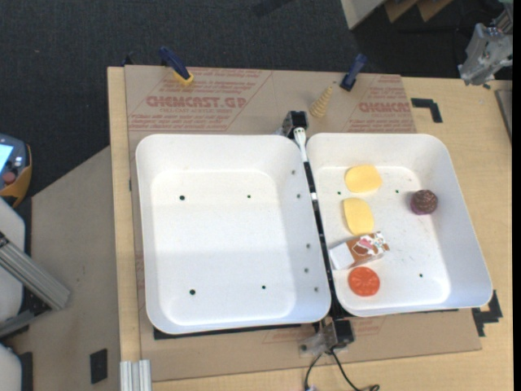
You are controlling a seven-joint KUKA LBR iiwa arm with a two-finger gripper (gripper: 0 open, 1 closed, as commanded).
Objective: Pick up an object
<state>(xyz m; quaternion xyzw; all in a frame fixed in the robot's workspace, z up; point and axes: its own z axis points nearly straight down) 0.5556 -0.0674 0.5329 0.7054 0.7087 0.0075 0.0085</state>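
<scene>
The right-hand shallow white plastic bin (456, 218) is holding 5 small things, all lying apart from the arm. Nearest the divider are sitting 2 pale yellow rounded pieces, the upper yellow piece (363, 178) and the lower yellow piece (358, 216), just beside one another. Below them a small white-and-brown printed packet (363, 249) is lying tilted, and a flat red-orange disc (364, 282) is resting near the bin's front wall. A dark purple knobbly ball (423, 202) is sitting alone toward the right side. The left-hand shallow white bin (155, 218) is lying alongside on the brown cardboard-covered table (244, 96).

All 5 are looking light. The yellow pieces are probably soft or foam-like and should give under a squeeze; gripping across their narrower width seems best. The disc is lying very flat, so fingers may be sliding over it. The ball is standing free with room all round, making it the easiest pick, though it may be rolling when nudged.

The grey end effector (486, 54) is hanging at the upper right corner, well apart from the bin and touching nothing; whether it is apart or together I cannot tell.
</scene>
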